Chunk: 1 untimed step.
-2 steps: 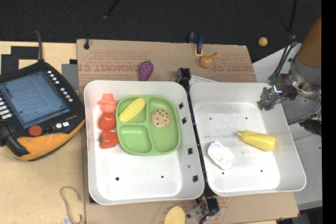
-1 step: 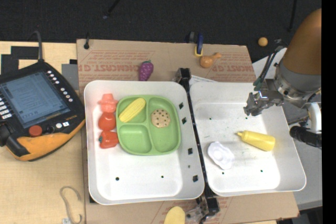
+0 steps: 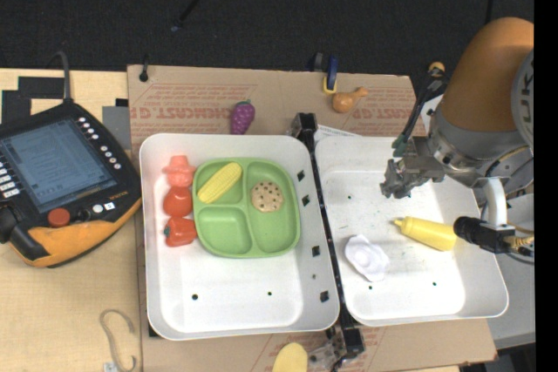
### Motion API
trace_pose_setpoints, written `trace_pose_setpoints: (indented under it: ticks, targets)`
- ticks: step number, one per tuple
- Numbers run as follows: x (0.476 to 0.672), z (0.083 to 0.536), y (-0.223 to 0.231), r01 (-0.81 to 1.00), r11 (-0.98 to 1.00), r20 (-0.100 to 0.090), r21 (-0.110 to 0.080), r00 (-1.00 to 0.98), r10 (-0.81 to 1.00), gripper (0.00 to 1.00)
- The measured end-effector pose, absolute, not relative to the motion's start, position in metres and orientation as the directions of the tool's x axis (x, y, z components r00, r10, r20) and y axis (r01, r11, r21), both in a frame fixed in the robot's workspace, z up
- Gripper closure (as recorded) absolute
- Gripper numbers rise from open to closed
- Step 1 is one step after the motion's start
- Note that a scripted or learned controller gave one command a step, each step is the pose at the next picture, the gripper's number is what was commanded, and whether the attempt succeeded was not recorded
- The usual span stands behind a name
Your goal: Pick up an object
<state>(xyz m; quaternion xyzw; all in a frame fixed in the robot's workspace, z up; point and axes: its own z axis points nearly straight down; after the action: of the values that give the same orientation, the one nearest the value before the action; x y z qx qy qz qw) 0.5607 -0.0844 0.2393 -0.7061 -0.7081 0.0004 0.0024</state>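
My gripper hangs over the upper middle of the right bin, a little above its floor. A yellow mustard bottle lies on its side just below and right of the gripper, apart from it. A white crumpled object rests on the bin floor lower left of the gripper. In the left bin a green divided plate holds a yellow corn cob and a cookie. Red and pink toy pieces lie beside the plate.
A purple toy and an orange duck-like toy sit on the cardboard behind the bins. A teach pendant lies left of the bins. A yellow object rests at the front edge. A black divider separates the bins.
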Motion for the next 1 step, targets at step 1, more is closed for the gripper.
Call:
trace_pose_setpoints:
  ticks: [1]
  targets:
    - [0.5374,0.2223,-0.0482,1.0,0.002,0.002,-0.006,-0.002,1.0,1.0]
